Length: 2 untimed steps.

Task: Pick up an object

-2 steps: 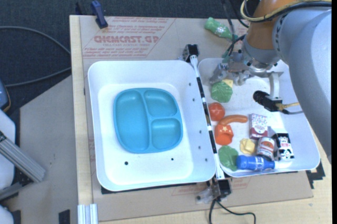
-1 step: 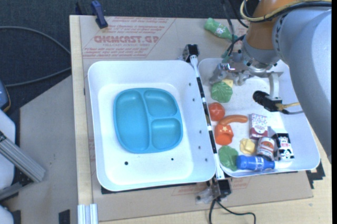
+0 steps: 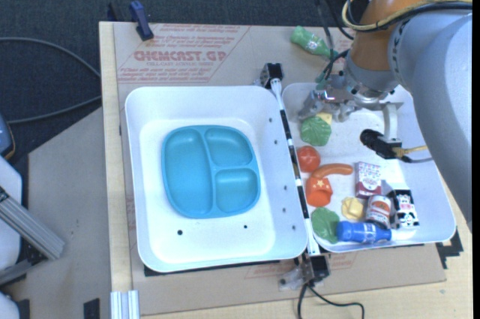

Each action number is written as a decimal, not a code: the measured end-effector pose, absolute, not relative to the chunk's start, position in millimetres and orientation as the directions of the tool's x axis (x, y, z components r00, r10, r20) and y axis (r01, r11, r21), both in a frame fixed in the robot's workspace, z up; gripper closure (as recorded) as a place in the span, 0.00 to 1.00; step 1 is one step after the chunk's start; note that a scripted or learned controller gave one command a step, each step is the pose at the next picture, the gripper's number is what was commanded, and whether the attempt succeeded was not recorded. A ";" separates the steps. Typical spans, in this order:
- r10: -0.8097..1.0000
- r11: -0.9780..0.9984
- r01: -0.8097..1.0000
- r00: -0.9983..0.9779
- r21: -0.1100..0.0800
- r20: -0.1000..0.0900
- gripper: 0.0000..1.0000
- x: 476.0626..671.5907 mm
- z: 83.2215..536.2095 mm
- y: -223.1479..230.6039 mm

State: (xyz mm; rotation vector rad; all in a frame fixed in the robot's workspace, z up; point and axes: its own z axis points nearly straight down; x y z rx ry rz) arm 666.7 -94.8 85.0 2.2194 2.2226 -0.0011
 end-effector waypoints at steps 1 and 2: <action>1.000 0.001 1.000 -0.001 0.000 -0.001 0.00 666.6 85.0 -92.5; 1.000 0.002 1.000 -0.002 -0.001 -0.001 0.00 666.6 84.9 -92.4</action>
